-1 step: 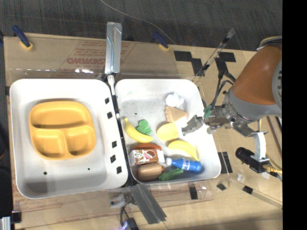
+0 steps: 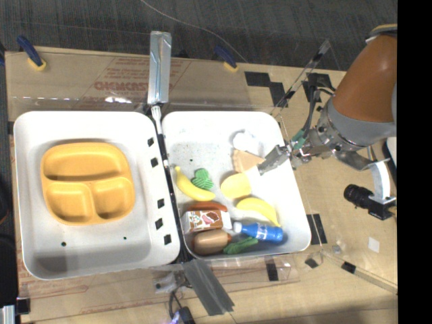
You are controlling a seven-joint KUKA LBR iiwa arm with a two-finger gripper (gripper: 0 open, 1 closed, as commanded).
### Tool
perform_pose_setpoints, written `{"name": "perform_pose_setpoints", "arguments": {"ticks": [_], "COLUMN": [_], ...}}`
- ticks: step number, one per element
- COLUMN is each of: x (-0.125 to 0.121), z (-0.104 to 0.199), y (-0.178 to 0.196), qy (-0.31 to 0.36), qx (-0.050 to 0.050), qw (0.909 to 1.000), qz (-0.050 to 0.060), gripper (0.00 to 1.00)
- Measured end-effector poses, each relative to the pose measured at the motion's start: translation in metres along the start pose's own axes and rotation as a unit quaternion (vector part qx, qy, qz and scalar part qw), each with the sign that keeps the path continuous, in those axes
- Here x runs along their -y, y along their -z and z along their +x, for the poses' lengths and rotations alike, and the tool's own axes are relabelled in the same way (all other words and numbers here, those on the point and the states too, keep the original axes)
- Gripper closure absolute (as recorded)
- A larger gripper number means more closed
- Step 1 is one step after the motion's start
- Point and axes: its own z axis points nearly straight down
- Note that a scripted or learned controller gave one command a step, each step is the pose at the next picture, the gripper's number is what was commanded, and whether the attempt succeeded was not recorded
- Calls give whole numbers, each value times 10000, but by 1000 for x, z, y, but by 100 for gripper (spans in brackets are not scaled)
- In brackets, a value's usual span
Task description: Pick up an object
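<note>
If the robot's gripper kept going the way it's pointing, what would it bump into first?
Probably the tan toy bread slice. The gripper points left and down into the right bin, and the slice lies right at its tip. Height is hard to judge.

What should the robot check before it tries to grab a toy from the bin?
1. Tool is over the right bin, at its right side: ok.
2. Toys lie within the bin, among them a banana and a blue bottle: ok.
3. Something is already held: cannot tell.
4. Room around a target: not ok, the toys are crowded and touching.
5. Yellow tray sits in the left bin, out of the way: ok.
</note>
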Motion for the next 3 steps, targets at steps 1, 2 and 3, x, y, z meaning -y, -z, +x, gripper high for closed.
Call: {"name": "perform_pose_setpoints", "arguments": {"ticks": [1, 2, 3], "x": [24, 3, -27], "z": [5, 25, -7], "y": [-163, -190, -200], "qy": [-129, -423, 289], "qx": [-36, 67, 3], "qw": [9999, 9990, 9996], "qz": [56, -129, -18], "gripper": [0, 0, 0]}}
